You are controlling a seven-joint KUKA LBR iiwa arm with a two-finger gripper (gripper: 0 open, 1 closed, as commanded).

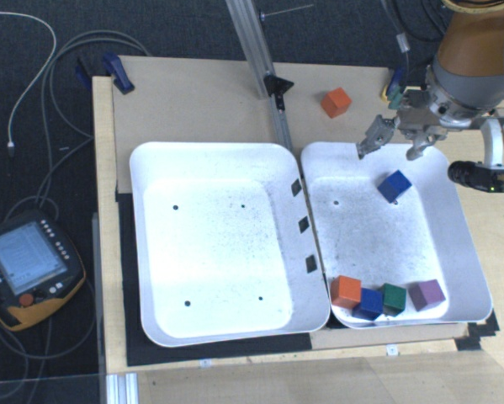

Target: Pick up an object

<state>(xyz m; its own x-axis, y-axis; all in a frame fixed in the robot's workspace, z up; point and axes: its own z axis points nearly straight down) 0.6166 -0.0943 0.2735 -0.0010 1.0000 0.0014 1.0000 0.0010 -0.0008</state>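
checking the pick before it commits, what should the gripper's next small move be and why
Probably a short drop toward the near side, onto the blue cube. The gripper hangs over the far end of the right bin, jaws spread and nothing between them, and that cube lies alone just below it. The other cubes are crowded along the bin's near edge, a longer reach and a tighter grasp.

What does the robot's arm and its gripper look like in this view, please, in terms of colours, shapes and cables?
The arm is a thick rounded column with a broad orange band above a grey wrist. Below it sits a compact silver-grey metal gripper with two short, dark-tipped jaws. Dark cables run beside the arm, and a small blue-green fitting sits by the wrist.
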